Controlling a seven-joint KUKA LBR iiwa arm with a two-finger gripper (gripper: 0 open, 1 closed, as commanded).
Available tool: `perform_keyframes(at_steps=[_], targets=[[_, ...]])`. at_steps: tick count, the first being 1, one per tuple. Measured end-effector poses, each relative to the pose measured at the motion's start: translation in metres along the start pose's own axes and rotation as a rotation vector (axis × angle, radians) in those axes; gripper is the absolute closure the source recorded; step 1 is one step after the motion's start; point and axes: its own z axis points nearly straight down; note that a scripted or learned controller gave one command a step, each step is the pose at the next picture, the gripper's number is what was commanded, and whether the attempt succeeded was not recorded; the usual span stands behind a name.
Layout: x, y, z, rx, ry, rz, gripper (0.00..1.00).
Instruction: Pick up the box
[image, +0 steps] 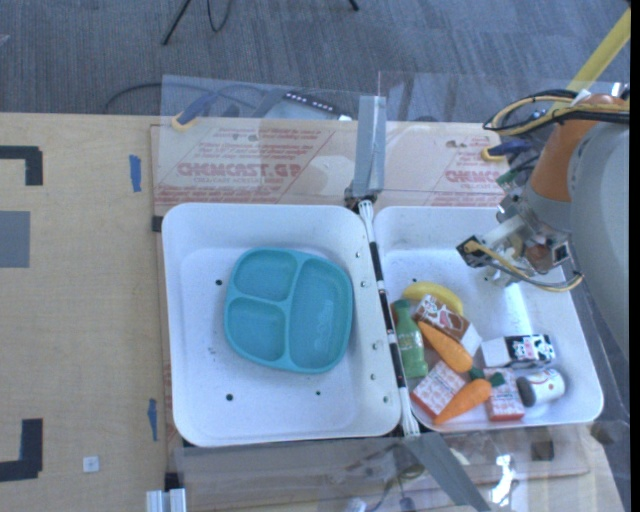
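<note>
Several small boxes lie in the right bin (440, 230): a red and white box (437, 389) near the front, a brown box (445, 319) beside the banana, a white box with black patches (530, 348), and a small red box (505, 402). My gripper (524, 258) hangs over the bin's back right part, above and behind the pile and apart from every box. Nothing shows between it and the boxes.
The right bin also holds a banana (432, 294), a green bottle (408, 340), two carrots (448, 348) (466, 399) and a white cylinder (543, 385). A teal divided plate (290, 310) lies in the left bin (190, 300). A ridge (380, 310) separates the bins.
</note>
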Motion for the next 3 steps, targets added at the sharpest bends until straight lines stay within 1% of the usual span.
perform_keyframes(at_steps=[1, 2, 3], targets=[[0.001, -0.094, -0.002, 0.003, 0.003, 0.192, 1.0], [0.03, -0.065, -0.036, 0.002, -0.001, 0.155, 1.0], [0.03, -0.066, -0.035, 0.002, -0.002, 0.155, 0.0]])
